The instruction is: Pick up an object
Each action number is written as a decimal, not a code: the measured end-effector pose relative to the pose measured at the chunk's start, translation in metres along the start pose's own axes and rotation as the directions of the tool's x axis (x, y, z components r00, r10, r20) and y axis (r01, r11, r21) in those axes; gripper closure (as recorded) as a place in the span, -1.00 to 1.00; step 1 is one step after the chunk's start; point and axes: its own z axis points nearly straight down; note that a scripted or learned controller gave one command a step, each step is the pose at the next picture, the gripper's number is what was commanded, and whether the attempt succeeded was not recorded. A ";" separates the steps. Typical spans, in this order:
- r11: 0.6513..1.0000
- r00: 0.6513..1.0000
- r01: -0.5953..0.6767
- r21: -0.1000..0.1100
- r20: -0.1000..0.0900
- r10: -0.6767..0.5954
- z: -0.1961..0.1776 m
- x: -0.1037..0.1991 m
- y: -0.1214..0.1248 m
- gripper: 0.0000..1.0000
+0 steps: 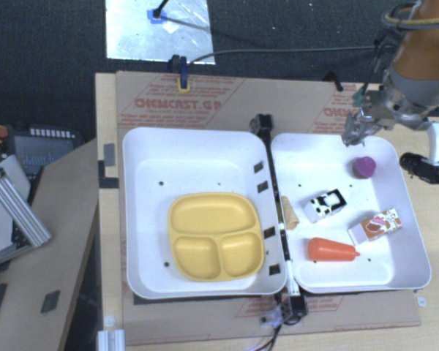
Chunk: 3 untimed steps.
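White bins: two. Right bin [417, 258]: four objects. Left bin [143, 196]: one yellow tray [214, 235]. Jaws' state unclear.

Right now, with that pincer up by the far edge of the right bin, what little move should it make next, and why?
Probably lower slightly toward the purple ball: the pincer hovers just beyond it, and the ball lies apart from the carrot and cartons.

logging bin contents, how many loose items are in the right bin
4: a purple ball near the back, a black and white carton in the middle, a small juice box to its right, and an orange carrot in front.
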 end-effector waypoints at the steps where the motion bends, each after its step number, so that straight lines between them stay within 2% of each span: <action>1: 1.000 1.000 0.000 0.000 0.000 0.000 0.005 0.046 -0.008 1.00; 2: 1.000 1.000 0.002 -0.001 -0.002 -0.002 0.007 0.110 -0.007 1.00; 3: 1.000 1.000 0.001 -0.001 -0.001 -0.001 0.004 0.160 -0.007 1.00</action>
